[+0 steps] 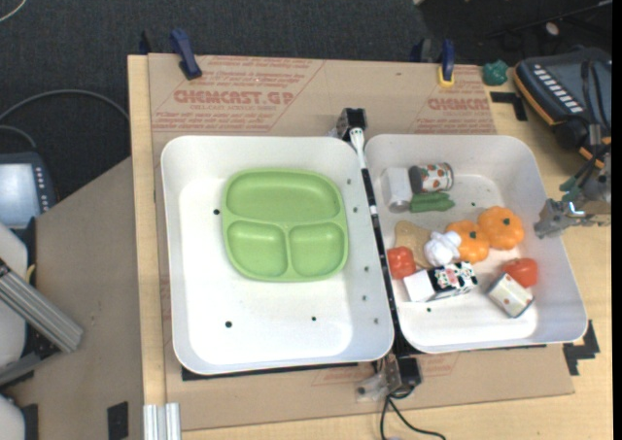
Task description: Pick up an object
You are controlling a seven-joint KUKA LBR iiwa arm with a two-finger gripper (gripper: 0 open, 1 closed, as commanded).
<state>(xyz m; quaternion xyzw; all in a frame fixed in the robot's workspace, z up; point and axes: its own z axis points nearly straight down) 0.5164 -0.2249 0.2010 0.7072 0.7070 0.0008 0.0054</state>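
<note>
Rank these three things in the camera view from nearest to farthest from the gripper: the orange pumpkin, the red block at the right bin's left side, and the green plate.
Measured from the gripper at the right bin's right rim:
1. Orange pumpkin, right bin, just left of the gripper.
2. Red block, right bin, near the divider.
3. Green plate, left bin, farthest.

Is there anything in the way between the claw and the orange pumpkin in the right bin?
Only the right bin's raised rim. The claw sits at that bin's right edge, and the white floor between it and the orange pumpkin is bare. The other toys lie further left and lower.
</note>
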